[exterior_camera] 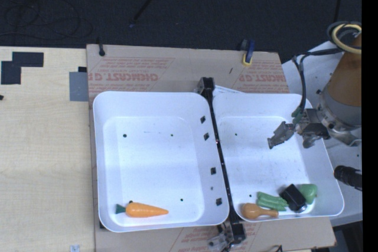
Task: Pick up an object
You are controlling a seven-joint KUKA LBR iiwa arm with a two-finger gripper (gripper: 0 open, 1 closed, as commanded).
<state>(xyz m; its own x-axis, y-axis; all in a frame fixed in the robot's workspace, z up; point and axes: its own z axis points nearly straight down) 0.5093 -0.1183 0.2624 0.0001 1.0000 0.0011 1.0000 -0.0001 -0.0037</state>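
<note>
Two white bins sit side by side on the bench. Left bin [106, 127]: we note one carrot [143, 209] lying flat near its front edge, toward the front left corner. Right bin [248, 127]: a cluster along the front edge, a tan pear-shaped piece [257, 212], a green pod [271, 201], a black block [293, 197] tilted over a green item [308, 190]. Above that bin's right side we see the gripper [282, 135], well apart from the cluster; released, clenched or grasping, we cannot tell.
</note>
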